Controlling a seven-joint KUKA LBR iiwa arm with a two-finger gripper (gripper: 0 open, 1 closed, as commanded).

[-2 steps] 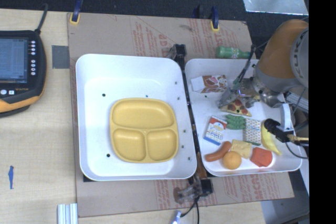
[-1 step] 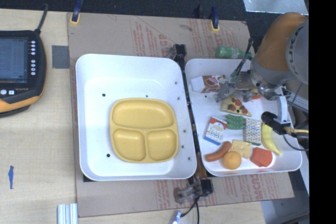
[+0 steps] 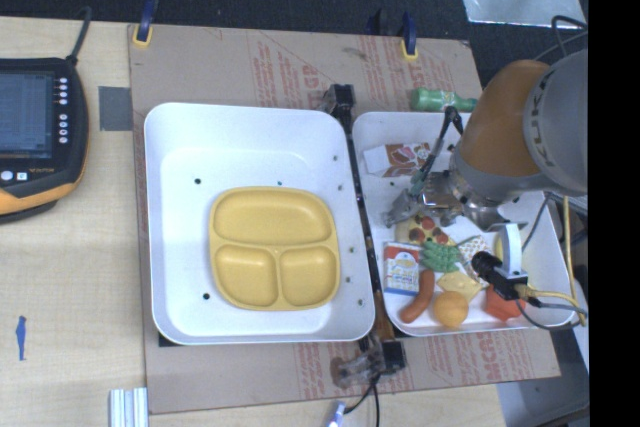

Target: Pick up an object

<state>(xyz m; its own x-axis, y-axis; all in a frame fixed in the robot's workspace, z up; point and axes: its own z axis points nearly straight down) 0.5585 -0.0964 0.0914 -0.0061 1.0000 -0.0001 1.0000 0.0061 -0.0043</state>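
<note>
Grey arm (image 3: 520,140) hangs over the right bin (image 3: 375,130) of toy food; its gripper (image 3: 425,205) state cannot be told

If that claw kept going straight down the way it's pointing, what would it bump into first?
Probably the toy food in the right bin, just below the gripper. Depth is hard to judge from above, so the exact piece is uncertain.
</note>
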